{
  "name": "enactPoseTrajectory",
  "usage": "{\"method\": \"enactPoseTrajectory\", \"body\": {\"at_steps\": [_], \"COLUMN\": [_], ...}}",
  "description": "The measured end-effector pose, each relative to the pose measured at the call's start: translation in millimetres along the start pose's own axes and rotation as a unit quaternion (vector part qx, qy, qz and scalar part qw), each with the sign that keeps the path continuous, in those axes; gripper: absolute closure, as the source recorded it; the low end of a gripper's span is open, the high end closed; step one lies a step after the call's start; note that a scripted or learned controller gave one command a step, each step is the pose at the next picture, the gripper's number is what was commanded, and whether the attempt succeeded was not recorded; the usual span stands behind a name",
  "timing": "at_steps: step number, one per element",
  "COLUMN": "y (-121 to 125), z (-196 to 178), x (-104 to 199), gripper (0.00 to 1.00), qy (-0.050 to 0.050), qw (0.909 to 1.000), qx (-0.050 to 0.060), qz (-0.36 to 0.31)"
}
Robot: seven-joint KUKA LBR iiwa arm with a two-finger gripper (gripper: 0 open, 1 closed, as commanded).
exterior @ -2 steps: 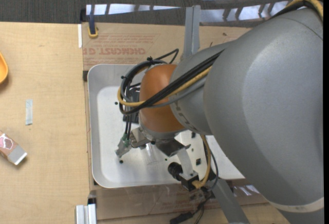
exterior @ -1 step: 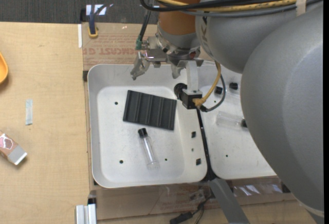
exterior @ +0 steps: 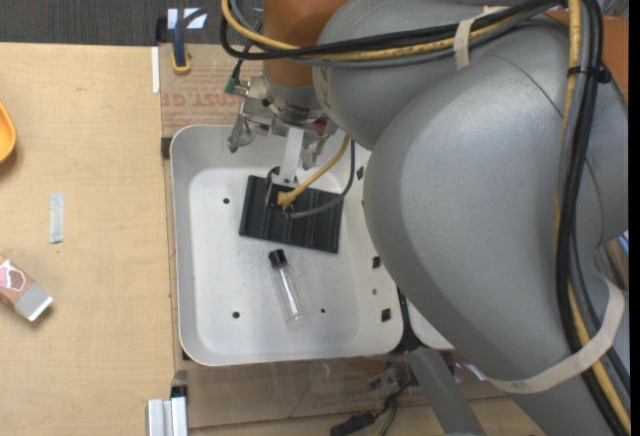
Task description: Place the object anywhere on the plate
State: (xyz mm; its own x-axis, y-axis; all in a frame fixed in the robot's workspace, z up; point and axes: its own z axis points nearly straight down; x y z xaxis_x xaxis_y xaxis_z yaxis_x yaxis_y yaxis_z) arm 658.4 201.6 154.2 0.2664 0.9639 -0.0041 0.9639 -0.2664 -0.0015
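Clear vial [exterior: 285,289] with a black cap, lying flat near the middle of the white bin [exterior: 200,324]. Gripper [exterior: 248,129] over the bin's far edge, apart from the vial. Spread or pressed together: impossible to tell.

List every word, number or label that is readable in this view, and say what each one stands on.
Cardboard strip behind the white bin: red printed letters, upside down and too blurred to read.
Blue and white tag: markings too small to read.
Packet at the left edge: reddish pattern, no legible text.
Clear vial in the bin: no readable label.
No text can be quoted with confidence.
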Motion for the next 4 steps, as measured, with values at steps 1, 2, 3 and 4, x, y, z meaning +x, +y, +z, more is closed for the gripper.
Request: {"method": "enactPoseTrajectory", "body": {"at_steps": [1, 2, 3, 4], "y": [-10.5, -24.5, -12.5, -10.0], "z": [54.2, 62.4, 63.5, 54.2], "x": [27.9, 19.3, 18.5, 14.7], "gripper": [0.00, 0.00, 0.00, 1.00], "qy": [-0.001, 0.002, -0.001, -0.002], "qw": [0.9633, 0.8513, 0.8516, 0.8502], "qx": [0.006, 0.000, 0.005, 0.003], "qz": [0.268, 0.525, 0.524, 0.527]}}
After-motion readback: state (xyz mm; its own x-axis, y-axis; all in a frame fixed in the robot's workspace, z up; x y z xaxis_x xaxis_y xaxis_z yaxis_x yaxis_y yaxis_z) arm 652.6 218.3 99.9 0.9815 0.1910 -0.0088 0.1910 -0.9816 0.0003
